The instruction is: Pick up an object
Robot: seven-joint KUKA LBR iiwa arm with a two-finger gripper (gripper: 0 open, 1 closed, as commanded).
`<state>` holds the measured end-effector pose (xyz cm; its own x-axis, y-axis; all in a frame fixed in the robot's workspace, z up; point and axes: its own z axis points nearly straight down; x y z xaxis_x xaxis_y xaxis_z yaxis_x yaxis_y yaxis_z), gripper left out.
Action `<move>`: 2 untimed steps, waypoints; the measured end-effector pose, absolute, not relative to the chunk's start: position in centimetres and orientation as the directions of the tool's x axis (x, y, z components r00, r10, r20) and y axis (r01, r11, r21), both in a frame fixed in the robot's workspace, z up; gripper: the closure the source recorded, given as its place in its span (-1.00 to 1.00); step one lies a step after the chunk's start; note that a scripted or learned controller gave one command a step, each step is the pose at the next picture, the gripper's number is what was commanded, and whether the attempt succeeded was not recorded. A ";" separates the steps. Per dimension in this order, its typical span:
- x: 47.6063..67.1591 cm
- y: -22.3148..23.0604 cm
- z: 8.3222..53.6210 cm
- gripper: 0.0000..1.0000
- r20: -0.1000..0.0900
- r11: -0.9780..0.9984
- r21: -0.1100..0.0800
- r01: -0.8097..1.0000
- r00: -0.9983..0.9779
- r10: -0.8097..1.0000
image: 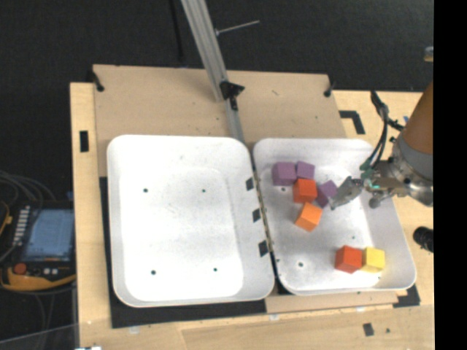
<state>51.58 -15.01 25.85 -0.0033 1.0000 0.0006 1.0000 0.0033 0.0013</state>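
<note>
Step in hand: closing in on a block in the right bin; nothing lifted yet, by the look of it.
Gripper: low over the right bin, reaching in from 3 o'clock, tip just at 3 o'clock of the small purple block.
Fingers: too blurred and too small to judge; cannot tell whether wide, narrow or holding anything.
Nearest candidate: small purple block, touching or almost touching the tip; red-orange block just at its 9 o'clock.
Cluster at 12 o'clock of the bin: two purple cubes side by side, red-orange block right below them, orange block tilted at 6 o'clock of that.
Easier pair: red block and yellow block, touching each other, near the bin's 5 o'clock corner, well apart from the cluster.
Left bin: bare white floor, no blocks.
Doing it well: straddle one block only, one pad on each free face; avoid the side pressed against a neighbour.
Approach: straight down, centred over the block, close only once low enough to catch its sides.
Risk: crowded blocks likely to get nudged or wedged; a tip landing on top of a block pushes rather than grips.
Check: lift slowly and confirm the block rises between the pads.
Surface: tan board under both bins, pole rising at 12 o'clock.
</note>
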 end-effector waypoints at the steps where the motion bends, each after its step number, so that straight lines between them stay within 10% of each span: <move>1: 51.6 -15.1 25.8 -1.00 0.000 0.000 0.002 1.000 0.000 1.000; 2: 50.9 -15.5 21.3 -1.00 -0.002 -0.001 -0.002 1.000 0.001 1.000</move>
<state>50.86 -15.46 21.31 0.0014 1.0000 -0.0016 1.0000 -0.0014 -0.0024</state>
